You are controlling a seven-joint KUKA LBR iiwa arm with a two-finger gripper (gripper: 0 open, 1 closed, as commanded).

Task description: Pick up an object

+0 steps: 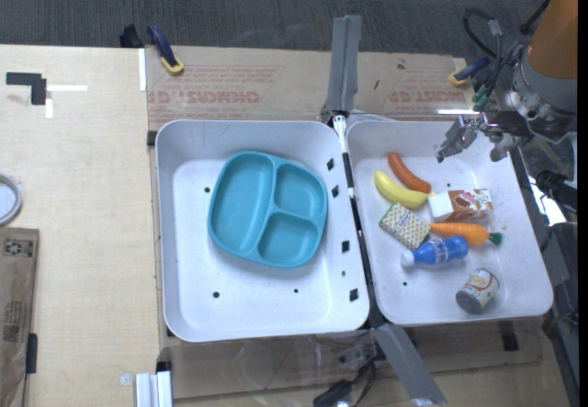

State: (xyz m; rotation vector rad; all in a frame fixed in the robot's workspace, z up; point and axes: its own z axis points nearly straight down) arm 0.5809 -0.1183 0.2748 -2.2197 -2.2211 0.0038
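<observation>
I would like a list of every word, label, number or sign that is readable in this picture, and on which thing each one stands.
"CHEMC..." in red, upside down and partly blurred: on the brown cardboard sheet behind the two bins, printed twice.
Recycling-type sign, its words too small: on the brown paper bag at the left edge.
Labels on the small tin can, the blue plastic bottle and the white snack packet: too blurred to read.

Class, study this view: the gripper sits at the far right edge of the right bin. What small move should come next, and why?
Probably shift the gripper toward the view's left and lower it over the sausage, the nearest item. It hangs above the right bin with its fingers spread and nothing between them, while the sausage lies by the banana, with bare bin floor on its far side.
</observation>
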